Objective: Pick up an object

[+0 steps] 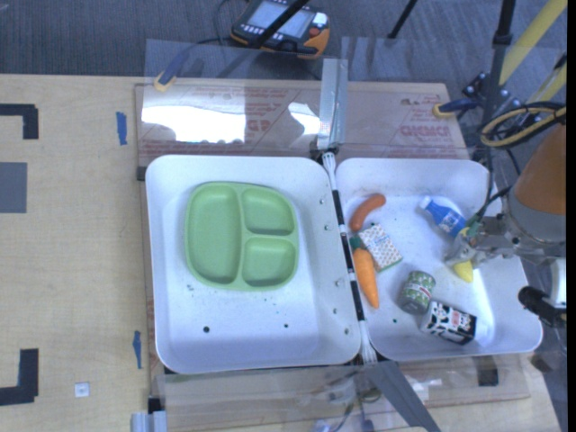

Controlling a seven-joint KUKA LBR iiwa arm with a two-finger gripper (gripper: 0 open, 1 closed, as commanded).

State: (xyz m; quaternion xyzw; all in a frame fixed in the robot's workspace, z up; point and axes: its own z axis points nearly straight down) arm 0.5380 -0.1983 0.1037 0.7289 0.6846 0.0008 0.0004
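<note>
1. Reaching in from the right, the grey arm with its orange band (547,183) hangs over the right edge of the right bin (396,174).
2. The end effector (475,246) sits low over that bin's right side, just beside a small yellow object (463,271) and near a blue-and-white bottle (445,214); I cannot tell whether its fingers are spread or pressed together, and nothing shows plainly between them.
3. The right bin also holds an orange-red sausage-shaped toy (366,210) near its upper left, a patterned packet (380,247) below it, and a toy carrot (364,278) along the left wall.
4. A small green can (418,292) lies on its side near the middle, with a black-and-white carton (449,322) just beside it toward the front.
5. The left bin (171,331) holds a green divided plate (241,234) with three compartments.
6. Both bins rest side by side on the bench (63,241).
</note>
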